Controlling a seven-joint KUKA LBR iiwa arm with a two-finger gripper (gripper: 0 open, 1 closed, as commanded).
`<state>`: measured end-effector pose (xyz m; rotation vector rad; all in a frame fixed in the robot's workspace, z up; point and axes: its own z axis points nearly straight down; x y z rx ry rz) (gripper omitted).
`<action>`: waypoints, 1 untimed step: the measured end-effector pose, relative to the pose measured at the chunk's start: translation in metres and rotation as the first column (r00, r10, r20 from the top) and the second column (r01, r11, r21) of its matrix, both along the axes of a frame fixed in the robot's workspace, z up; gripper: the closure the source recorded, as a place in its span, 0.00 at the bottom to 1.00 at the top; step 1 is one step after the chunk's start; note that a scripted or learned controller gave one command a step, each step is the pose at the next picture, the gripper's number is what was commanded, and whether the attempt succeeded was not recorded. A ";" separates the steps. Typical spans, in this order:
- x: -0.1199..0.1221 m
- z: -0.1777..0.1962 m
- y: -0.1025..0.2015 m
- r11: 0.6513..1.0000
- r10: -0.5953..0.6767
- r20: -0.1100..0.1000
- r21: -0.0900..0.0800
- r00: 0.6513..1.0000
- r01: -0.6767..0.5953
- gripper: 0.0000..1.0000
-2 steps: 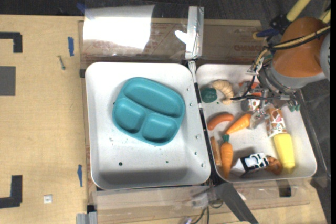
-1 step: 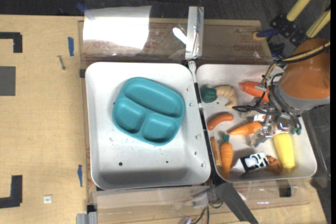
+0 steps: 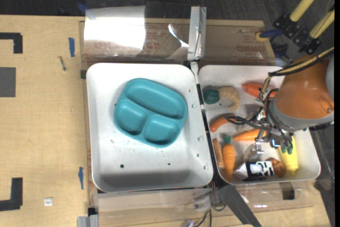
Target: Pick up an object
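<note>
Poised low over the crowded right bin (image 3: 313, 170), hand (image 3: 264, 142) among toy carrots (image 3: 229, 156); grip impossible to tell. Judged mid-reach; next, closing squarely on one item.

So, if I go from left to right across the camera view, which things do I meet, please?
Wooden bench → left white bin → teal divided tray → divider between the bins → small teal piece → carrot → gripper → orange band of the arm.
</note>
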<state>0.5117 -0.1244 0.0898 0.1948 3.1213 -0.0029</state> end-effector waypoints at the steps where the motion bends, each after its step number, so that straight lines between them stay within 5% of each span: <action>1: -0.020 0.004 0.016 1.000 -0.020 0.030 -0.005 0.999 0.020 0.00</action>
